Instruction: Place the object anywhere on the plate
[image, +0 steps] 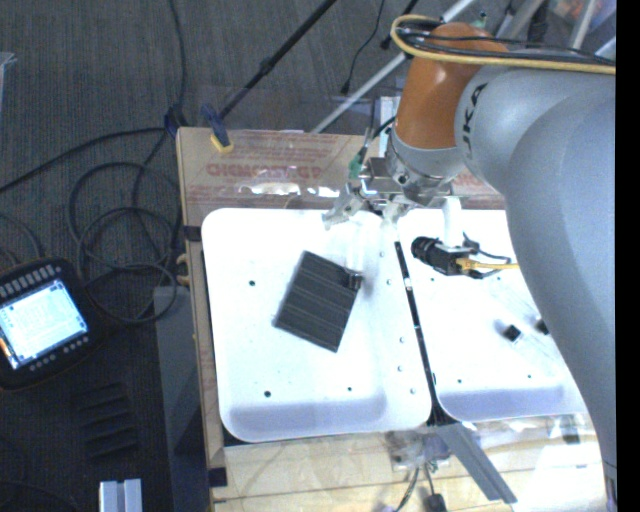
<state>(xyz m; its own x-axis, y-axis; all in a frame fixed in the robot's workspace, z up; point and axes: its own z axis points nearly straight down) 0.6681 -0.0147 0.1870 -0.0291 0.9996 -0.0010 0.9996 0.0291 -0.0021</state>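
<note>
On the worktop (300, 155), the left bin (240, 370) holds a dark, ribbed rectangular plate (318, 302) that lies flat and is turned at a slant near the bin's middle. A small black object (352, 280) sits at the plate's upper right corner and touches its edge. Whether it rests on the plate or just beside it is unclear. The arm (540, 130) reaches in from the right, and its fingers (370, 212) hang over the far right part of the left bin, above the small object. They are pale against the white bin, so I cannot tell how far apart they stand or whether they grip anything. The right bin (480, 390) holds another small black piece (510, 332), well apart from the plate.
</note>
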